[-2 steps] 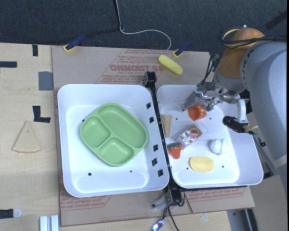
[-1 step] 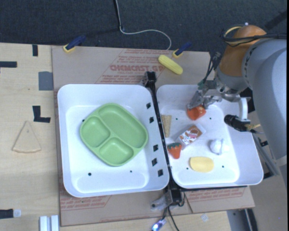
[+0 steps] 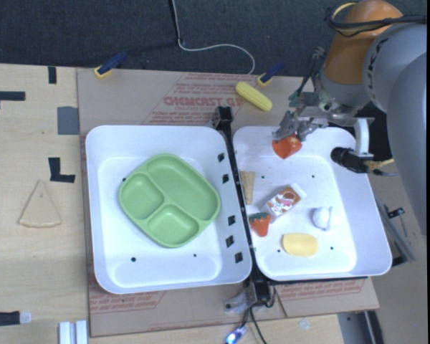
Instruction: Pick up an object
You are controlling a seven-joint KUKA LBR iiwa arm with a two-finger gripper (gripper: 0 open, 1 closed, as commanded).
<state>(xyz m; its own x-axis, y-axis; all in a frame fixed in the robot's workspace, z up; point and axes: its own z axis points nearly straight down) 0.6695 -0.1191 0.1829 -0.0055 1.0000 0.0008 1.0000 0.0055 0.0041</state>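
Hanging over the far end of the right-hand shallow white plastic bin (image 3: pixel 358 256), the two-finger gripper (image 3: pixel 292 133) has its fingers closed in on a small glossy red-orange rounded toy, perhaps a tomato or pepper (image 3: pixel 287 146), which sits between the fingertips near the bin's back wall. Whether the toy is already lifted clear of the floor or only pinched where it lies cannot be told from this slanted view, so the pick looks begun but not proven; a clean raise would finish it. Lower in the same bin lie a smooth yellow oval piece (image 3: pixel 299 244), a small white lumpy object (image 3: pixel 322 217), a red-and-white printed packet (image 3: pixel 283 201), a red-orange carrot-like toy with a green top (image 3: pixel 259 223) and a pale tan cone-like wedge (image 3: pixel 248 185) by the divider. The left-hand white bin (image 3: pixel 111 264) carries a matte green three-compartment plate (image 3: pixel 169 200). A yellow corn-cob toy (image 3: pixel 254 96) rests on the cardboard behind the bins.
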